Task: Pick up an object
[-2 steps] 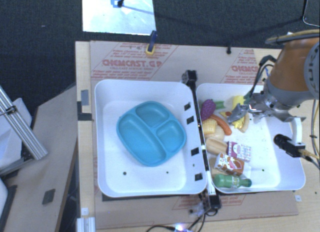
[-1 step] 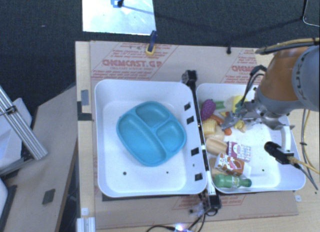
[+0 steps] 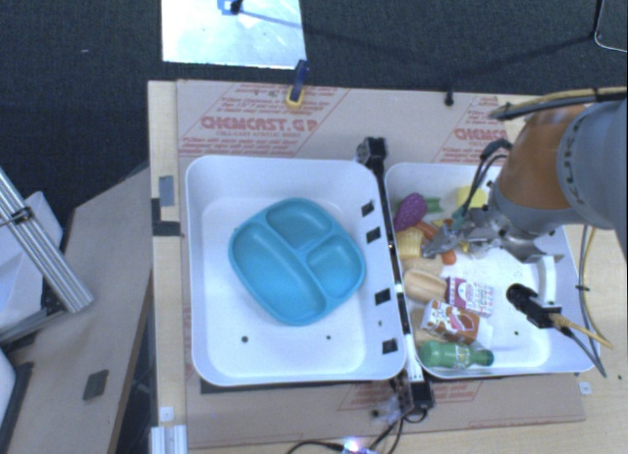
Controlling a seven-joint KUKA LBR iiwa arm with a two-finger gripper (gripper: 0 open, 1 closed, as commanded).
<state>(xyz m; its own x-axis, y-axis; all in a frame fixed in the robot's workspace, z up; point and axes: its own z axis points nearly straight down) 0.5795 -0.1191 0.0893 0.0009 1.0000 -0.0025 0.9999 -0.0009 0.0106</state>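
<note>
My gripper [image 3: 444, 240] is low in the right bin [image 3: 510, 349], at the upper left of its pile of toy food. Just left of it lie a yellow corn cob [image 3: 407, 243] and a purple eggplant [image 3: 410, 211]. A small orange piece [image 3: 449, 257] sits right beneath the gripper tip. A tan bread roll [image 3: 423, 285], a white and red packet [image 3: 470, 295], an orange packet [image 3: 450, 321] and a green bottle [image 3: 457, 355] lie nearer the front. A yellow item [image 3: 472, 196] is partly hidden behind the wrist.
The left bin [image 3: 216, 344] holds a blue divided plate [image 3: 295, 259]. A black divider with clips [image 3: 386, 256] runs between the bins. The grey arm with its orange band [image 3: 537, 163] covers the right bin's back right, and a black fitting [image 3: 531, 306] with cables hangs over its right side.
</note>
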